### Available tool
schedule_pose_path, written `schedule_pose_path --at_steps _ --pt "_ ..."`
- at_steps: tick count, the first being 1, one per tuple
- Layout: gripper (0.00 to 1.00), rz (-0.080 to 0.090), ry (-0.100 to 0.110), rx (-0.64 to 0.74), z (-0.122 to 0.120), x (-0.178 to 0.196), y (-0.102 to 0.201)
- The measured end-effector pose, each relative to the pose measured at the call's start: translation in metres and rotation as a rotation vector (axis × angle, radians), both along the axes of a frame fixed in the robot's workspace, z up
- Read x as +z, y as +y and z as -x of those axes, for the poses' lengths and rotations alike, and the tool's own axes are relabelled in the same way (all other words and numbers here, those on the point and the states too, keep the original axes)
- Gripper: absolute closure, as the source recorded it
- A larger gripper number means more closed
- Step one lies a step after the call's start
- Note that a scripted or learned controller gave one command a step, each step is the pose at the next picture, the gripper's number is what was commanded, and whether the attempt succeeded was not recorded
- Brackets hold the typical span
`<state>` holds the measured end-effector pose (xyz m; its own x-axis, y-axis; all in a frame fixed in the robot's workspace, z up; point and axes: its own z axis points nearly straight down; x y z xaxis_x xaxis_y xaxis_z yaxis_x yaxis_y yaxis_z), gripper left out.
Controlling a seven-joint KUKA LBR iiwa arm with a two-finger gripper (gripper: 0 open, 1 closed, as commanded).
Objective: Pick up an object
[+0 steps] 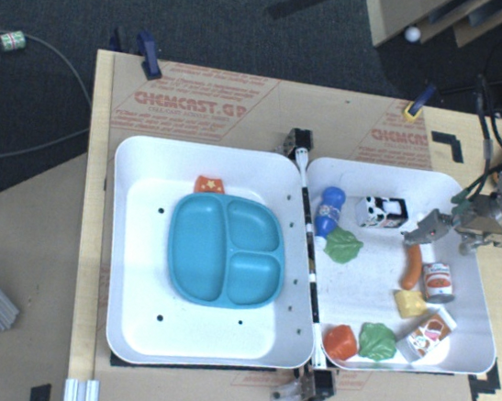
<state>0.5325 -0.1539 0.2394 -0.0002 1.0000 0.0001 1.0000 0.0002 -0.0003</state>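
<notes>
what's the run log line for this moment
gripper over right bin | holding: unclear | nearest: carrot, cow | tray in left bin

The right bin's (pixel 402 177) middle floor lies open; toys crowd its edges: blue bottle (pixel 329 208), cow (pixel 384 213), sausage (pixel 411 266), can (pixel 438 281), green pieces (pixel 378 341).

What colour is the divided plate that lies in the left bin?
The divided plate is light blue, plain with no pattern, seen clearly in the camera view.

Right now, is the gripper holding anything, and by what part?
Nothing held. The gripper hangs over the right bin with nothing between its fingers; the orange sausage lies just below it, untouched.
</notes>
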Motion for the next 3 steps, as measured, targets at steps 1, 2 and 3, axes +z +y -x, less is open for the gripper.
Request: schedule_pose_path --at_steps 1,2,3 --pt "0.0 0.0 0.001 -0.002 0.005 -0.09 -0.06" --pt "0.0 0.0 0.001 0.001 -0.032 -0.155 -0.04" --pt "1.0 0.001 -0.003 0.001 -0.033 -0.145 -0.041"
